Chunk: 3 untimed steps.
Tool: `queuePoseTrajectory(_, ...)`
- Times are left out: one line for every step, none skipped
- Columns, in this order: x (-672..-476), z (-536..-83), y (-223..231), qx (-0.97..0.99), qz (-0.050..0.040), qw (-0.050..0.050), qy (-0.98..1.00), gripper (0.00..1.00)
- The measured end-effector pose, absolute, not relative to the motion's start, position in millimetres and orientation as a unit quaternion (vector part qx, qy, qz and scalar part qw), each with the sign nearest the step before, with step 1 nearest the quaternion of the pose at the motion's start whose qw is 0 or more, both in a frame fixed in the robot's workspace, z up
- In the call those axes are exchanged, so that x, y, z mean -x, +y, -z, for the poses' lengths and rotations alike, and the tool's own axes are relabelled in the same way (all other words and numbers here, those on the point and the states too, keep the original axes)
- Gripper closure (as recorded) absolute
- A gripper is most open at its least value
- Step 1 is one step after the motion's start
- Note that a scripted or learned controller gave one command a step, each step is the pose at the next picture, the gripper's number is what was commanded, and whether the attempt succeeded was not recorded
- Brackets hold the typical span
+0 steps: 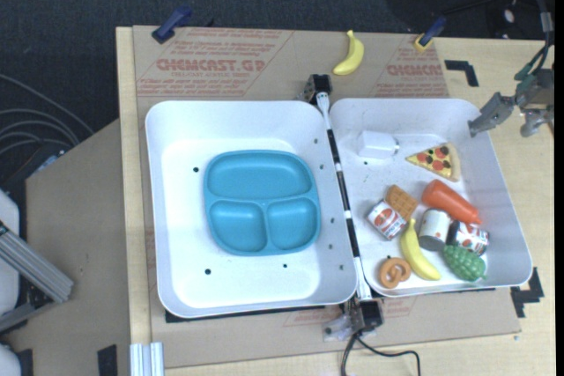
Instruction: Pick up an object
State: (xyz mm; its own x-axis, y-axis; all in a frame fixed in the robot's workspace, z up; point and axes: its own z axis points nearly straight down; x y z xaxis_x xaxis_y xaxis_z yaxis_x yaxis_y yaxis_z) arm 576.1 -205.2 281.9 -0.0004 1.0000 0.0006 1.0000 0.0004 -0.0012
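Observation:
My gripper hangs over the right rim of the right bin, at its far corner. Its two fingers stand apart, open, with nothing between them. In that bin lie a white block, a pizza slice, an orange carrot, a waffle piece, three small cans, a yellow banana, a green vegetable and a pretzel. The pizza slice is the nearest item to the gripper, down and to its left.
The left bin holds a blue divided plate. A second banana lies on the cardboard bench behind the bins. Blue clips sit at the far edge. Cables lie on the floor at the left.

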Motion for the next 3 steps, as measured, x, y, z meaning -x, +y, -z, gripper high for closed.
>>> queuePoseTrajectory(-631.7, -143.7, -223.1, 0.707, -0.0008, 0.002, -0.707, 0.0)
queuePoseTrajectory(-666.2, -83.9, -202.5, 0.707, -0.0002, 0.001, -0.708, 0.0)
queuePoseTrajectory(-666.7, -85.1, -181.0, 0.707, -0.0002, 0.001, -0.707, 0.0)
